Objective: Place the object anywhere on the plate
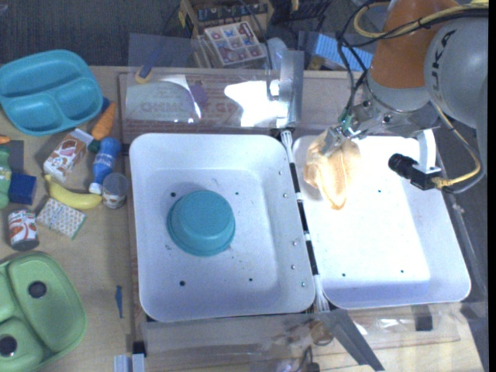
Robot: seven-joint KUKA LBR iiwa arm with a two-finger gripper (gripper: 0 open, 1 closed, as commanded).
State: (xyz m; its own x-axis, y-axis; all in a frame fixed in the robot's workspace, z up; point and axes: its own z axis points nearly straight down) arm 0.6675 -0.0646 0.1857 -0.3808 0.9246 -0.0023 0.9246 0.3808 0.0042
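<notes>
Croissant [332,173] (golden, flaky-looking, curved) hangs from tool [341,132] over right bin [403,246].

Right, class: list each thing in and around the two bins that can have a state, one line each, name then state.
gripper: over the right bin's far left corner, a pale translucent object hanging below it; fingers too blurred to read
pale object: dangling, blurred, above the right bin
blue plate: resting in the left bin, nothing on it
banana: lying on the bench, left of the bins
</notes>
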